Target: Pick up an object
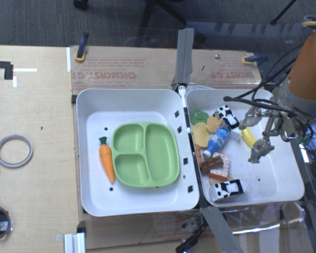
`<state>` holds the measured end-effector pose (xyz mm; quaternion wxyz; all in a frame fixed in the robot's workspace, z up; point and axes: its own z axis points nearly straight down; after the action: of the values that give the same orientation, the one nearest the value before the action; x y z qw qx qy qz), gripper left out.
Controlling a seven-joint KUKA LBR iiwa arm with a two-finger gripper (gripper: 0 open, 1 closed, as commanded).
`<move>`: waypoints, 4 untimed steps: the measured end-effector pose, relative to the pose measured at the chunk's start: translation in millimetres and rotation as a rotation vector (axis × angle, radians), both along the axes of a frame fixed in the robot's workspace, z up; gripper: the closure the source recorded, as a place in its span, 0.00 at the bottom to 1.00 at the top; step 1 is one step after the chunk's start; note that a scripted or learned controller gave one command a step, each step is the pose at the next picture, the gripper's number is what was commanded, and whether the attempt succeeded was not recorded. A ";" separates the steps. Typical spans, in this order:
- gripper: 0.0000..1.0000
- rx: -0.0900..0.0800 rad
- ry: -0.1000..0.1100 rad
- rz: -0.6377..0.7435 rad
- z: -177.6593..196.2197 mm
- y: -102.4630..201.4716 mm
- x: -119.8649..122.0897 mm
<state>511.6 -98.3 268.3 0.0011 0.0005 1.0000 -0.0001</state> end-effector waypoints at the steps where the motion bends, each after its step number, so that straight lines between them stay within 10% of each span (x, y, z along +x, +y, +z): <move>1: 0.00 0.000 0.002 0.058 -113.4 -31.7 17.3; 3: 0.00 0.002 -0.009 -0.735 -171.3 -7.0 113.1; 4: 0.00 -0.003 0.009 -0.872 -173.5 -6.2 137.3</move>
<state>648.9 -104.5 94.8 -0.0035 0.4230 0.9061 -0.0022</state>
